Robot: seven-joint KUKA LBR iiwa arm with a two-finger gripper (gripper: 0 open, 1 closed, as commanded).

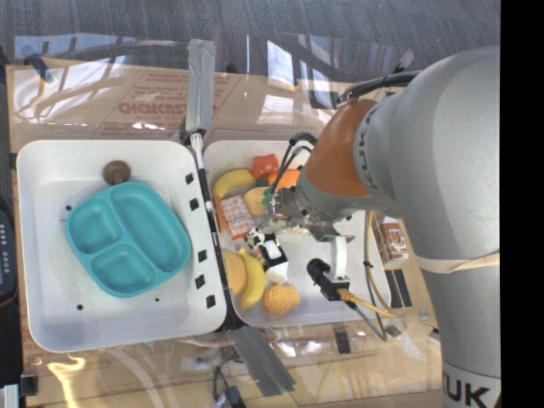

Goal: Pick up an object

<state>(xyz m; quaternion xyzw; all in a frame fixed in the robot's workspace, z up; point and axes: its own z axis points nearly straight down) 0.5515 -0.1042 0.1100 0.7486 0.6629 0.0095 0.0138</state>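
Gripper (270, 246) sits low in the right bin (361, 308), centre frame, among bananas (246, 277); finger state cannot be told.

Bench (110, 100) – brown cardboard-like top under glossy, glare-streaked clear film, faint red print. Landmark: grey tape strip (201, 87), running from the bench's far edge to the seam between the bins. Left of the strip's near end, left white bin (42, 313) sits on the bench; right of it, touching, right white bin (234, 155) – partly under the arm. More grey tape (259, 355) at the seam's near end.
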